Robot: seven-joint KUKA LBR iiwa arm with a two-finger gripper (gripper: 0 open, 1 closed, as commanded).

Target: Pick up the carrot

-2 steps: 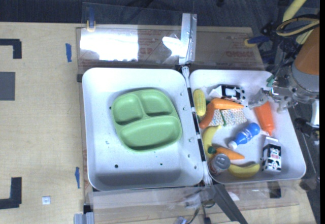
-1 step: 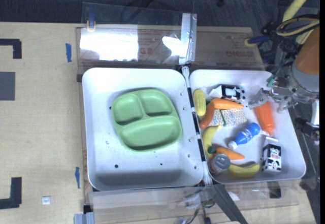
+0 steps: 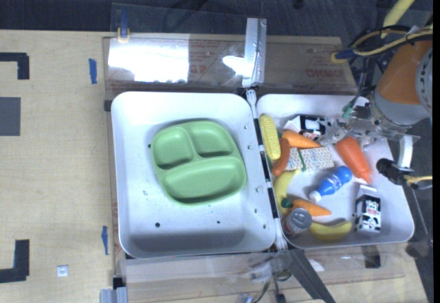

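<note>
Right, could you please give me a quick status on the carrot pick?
Gripper low over right bin, nothing seen held. Several orange carrots there; nearest carrot lies just below gripper. Blue bottle beside it.

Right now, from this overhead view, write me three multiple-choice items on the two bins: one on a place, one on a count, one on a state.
1. Where does the green three-compartment plastic plate lie?
A. In the left white bin
B. In the right white bin
C. On the wooden bench

2. How many plates lie in the left bin?
A. One
B. Two
C. Three

3. How does the blue plastic bottle with a white cap rest?
A. Upright
B. On its side
C. Hanging from the gripper

Answers: 1 A, the plate sits in the middle of the left bin. 2 A, a single green plate lies there. 3 B, its length lies along the right bin's floor, among the toy foods.
</note>
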